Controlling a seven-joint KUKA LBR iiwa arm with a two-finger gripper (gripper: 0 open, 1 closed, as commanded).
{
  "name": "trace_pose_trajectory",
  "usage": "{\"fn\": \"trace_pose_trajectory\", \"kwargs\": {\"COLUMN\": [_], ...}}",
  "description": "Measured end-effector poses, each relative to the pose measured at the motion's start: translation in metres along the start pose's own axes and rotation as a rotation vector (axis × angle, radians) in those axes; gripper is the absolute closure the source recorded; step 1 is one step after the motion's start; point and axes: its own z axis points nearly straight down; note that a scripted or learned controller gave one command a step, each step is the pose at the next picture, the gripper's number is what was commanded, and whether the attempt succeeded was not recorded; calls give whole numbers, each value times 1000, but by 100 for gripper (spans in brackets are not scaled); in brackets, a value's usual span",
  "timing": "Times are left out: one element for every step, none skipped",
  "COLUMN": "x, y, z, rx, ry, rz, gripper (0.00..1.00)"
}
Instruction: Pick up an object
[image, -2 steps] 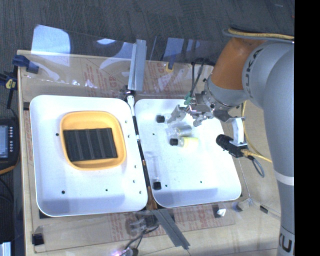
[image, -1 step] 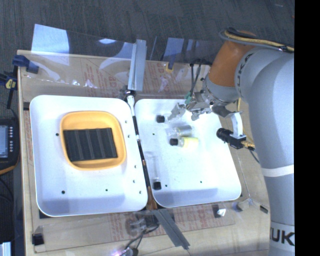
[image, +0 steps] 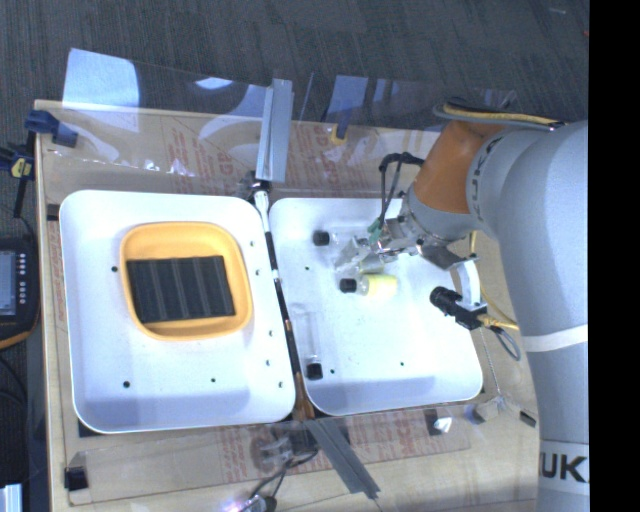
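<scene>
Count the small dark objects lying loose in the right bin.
2: one small dark object near the bin's upper left, another lower, beside the pale yellow piece. The gripper may hide more.

A yellow tray (image: 182, 240) with a dark slotted insert (image: 183, 289) sits in the left bin (image: 90, 380); a grey metal bar (image: 272, 130) stands at twelve o'clock.

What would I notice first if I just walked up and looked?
Probably the yellow tray with dark slats, sitting in the left bin. Next, the big grey arm with its orange band, reaching into the right bin, where its hand hovers by a small pale-yellow object.
</scene>
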Motion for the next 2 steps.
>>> {"fn": "trace_pose_trajectory", "kwargs": {"x": [7, 24], "y": [-44, -117], "z": [11, 10], "rx": [21, 22], "ry": [8, 11], "rz": [7, -41], "gripper": [0, 0]}}
